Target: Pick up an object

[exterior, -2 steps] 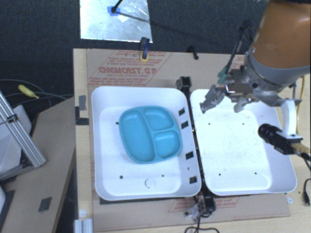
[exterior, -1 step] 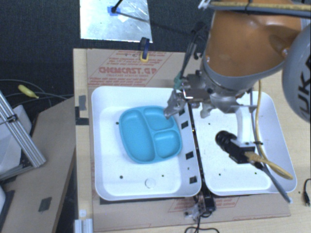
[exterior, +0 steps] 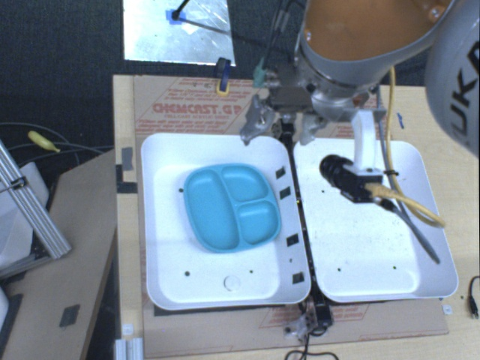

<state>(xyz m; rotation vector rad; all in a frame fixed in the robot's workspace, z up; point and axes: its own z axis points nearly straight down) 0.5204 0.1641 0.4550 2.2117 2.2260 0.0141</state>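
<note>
Plain light-blue plate [exterior: 231,207] – white bins [exterior: 171,276] – grey-and-orange arm [exterior: 375,21]

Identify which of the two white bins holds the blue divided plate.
The left bin holds the blue divided plate, which has three compartments; the right bin holds no plate.

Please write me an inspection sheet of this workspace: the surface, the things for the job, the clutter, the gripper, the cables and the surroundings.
Surface: two shallow white bins side by side, left bin and right bin, on a brown cardboard sheet with red print.
Job's things: light blue plastic plate with three compartments, lying flat in the left bin.
Clutter: a small blue and yellow clamp at the cardboard's far edge.
Gripper: two-finger gripper above the far end of the seam between the bins, holding nothing.
Cables: yellow hose and black fitting over the right bin.
Surroundings: aluminium frame at left; shiny panel beyond the bench.
</note>
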